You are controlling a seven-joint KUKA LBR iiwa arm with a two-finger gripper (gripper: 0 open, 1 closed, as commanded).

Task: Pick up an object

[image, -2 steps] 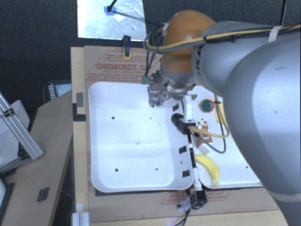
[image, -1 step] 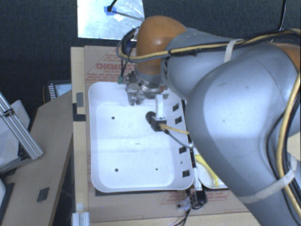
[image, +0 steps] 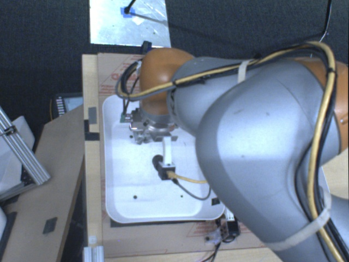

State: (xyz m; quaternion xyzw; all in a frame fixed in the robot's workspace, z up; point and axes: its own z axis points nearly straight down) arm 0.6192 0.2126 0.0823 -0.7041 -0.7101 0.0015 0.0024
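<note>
My gripper (image: 143, 133) hangs low over the far left part of a shallow white bin (image: 131, 206), under the orange band of the wrist. The large grey arm sweeps in from the right and hides the bin's right side and everything beyond it. Two tiny dark specks (image: 135, 196) lie on the bin floor near its front; they are too small to identify. I see no loose object near the gripper.
The bin rests on a tan board (image: 92, 146). An aluminium rail (image: 22, 152) slants at the far left. A shiny metal sheet (image: 128, 12) lies beyond the bench at the back. Small connectors and wires (image: 226, 231) sit at the bin's front right corner.
</note>
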